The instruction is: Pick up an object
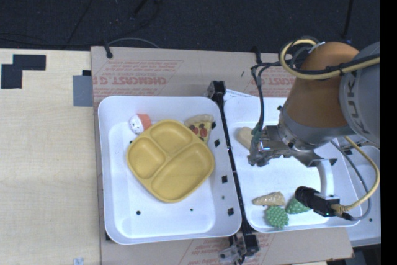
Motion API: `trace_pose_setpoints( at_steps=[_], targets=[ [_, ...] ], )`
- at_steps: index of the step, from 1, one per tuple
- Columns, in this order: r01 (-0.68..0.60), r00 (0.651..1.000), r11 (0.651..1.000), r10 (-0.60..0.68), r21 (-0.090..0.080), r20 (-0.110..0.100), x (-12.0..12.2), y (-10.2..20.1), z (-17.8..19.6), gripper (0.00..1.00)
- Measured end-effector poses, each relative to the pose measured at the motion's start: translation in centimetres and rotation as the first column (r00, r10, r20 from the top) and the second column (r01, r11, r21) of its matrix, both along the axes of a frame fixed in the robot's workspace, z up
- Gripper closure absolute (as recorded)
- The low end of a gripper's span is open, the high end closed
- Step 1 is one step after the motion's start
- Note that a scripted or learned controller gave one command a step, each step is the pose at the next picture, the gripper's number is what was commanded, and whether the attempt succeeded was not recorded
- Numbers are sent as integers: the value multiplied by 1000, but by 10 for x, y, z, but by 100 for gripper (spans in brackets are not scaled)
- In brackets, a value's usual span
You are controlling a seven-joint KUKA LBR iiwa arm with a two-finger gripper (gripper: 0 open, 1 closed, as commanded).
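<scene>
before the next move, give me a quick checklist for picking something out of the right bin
1. Hand over the right bin: ok. The hand hangs above the right bin, near its left wall.
2. Target close by: ok. A beige piece lies just left of the hand.
3. Other pieces apart from the hand: ok. The tan piece and green pieces lie toward the bin's bottom rim.
4. Whether the hand already holds something: cannot tell.
5. Yellow plate out of the way: ok. The yellow plate sits in the left bin.
</scene>
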State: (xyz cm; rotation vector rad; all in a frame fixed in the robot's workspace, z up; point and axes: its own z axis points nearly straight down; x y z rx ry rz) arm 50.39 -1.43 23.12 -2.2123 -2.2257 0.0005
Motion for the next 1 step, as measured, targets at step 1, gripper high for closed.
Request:
trace_pose_setpoints(
  at_steps=[1],
  targets=[
    [1,1000,1000,-1,-1,-1,12,53,-13,100]
  ],
)
